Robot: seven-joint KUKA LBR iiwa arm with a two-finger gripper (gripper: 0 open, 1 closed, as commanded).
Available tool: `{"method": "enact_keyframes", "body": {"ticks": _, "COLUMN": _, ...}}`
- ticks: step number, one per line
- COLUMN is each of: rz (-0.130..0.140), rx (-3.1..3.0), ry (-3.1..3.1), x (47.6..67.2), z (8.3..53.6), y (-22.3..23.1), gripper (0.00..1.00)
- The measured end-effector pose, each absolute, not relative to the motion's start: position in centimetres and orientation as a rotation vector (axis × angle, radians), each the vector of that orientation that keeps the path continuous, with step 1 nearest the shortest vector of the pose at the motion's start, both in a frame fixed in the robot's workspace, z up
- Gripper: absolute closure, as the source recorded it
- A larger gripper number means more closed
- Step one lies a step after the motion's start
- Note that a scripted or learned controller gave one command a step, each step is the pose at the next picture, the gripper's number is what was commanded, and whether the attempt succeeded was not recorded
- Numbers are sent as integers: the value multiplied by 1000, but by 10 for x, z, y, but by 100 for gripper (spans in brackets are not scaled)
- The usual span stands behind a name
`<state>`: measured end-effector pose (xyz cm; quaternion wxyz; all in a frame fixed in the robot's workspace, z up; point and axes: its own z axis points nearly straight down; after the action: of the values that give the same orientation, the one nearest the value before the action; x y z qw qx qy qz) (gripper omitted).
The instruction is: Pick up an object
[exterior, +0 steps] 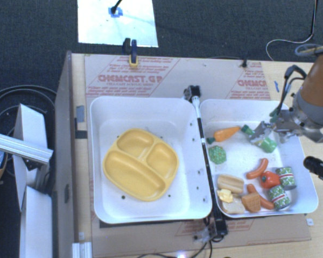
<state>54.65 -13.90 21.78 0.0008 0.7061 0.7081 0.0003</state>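
two white bins sit side by side on the bench. the left bin (113,208) holds a yellow divided plate (140,163). the right bin (307,198) holds toy food: a carrot (226,134), a green broccoli (217,155), a sausage (258,169), a red pepper (269,179) and bread pieces (230,184) (clustered near the front edge). the gripper (261,133) hangs low over the right bin's far side, just beside a pale green piece (267,143).
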Motion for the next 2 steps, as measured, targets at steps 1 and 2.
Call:
{"method": "enact_keyframes", "body": {"ticks": 1, "rz": 18, "rx": 2207, "ry": 2215, "x": 627, "z": 104, "y": -119, "gripper": 0}}
{"method": "enact_keyframes", "body": {"ticks": 2, "rz": 5, "rx": 2212, "ry": 2224, "x": 670, "z": 181, "y": -128, "gripper": 0}}
